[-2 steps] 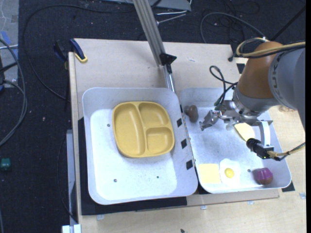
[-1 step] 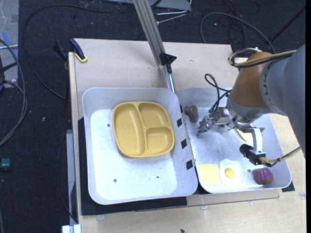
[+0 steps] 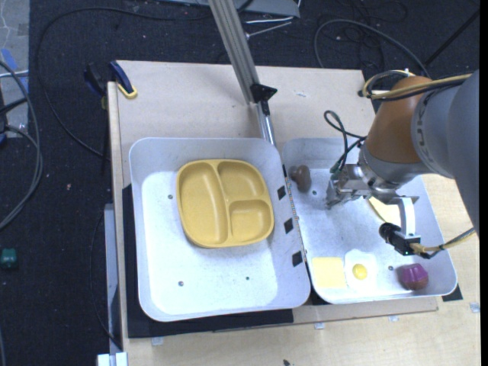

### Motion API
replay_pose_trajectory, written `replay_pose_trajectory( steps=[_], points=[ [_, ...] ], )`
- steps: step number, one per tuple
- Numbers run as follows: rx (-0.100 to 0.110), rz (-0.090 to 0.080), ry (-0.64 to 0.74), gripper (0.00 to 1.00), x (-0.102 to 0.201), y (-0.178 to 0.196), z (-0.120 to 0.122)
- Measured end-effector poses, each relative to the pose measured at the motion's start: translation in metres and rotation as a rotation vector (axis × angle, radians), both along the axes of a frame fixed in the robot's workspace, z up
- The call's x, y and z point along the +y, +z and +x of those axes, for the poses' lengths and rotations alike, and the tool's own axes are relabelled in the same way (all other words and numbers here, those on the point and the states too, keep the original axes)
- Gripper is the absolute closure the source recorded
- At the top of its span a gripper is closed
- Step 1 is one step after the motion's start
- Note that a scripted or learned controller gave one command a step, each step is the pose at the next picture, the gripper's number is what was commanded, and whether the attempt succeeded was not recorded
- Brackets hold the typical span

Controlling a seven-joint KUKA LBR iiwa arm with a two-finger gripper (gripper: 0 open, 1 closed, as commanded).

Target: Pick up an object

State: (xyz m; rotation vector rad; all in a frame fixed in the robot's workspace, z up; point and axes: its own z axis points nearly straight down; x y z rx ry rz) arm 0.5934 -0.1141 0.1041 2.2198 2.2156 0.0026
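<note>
My gripper hangs low over the right bin, in its back half. A small brown rounded object lies just to its left near the bin's back left corner, apart from the gripper. At the front of this bin lie a pale yellow slab, a toy fried egg and a purple round object. A pale yellow object peeks out from under the arm's wrist. I see nothing held in the gripper.
The left bin holds a yellow divided plate. A slanted metal pole runs down to the gap between the bins. Black cables trail from the wrist. The grey and orange arm covers the right bin's back right.
</note>
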Motion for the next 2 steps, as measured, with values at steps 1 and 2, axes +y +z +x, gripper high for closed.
replay_pose_trajectory(
  steps=[1, 2],
  points=[
    [-0.001, 0.001, 0.001, 1.00, -0.010, 0.054, 0.003],
    [-0.002, 0.001, 0.005, 1.00, -0.008, 0.117, 0.010]
  ],
)
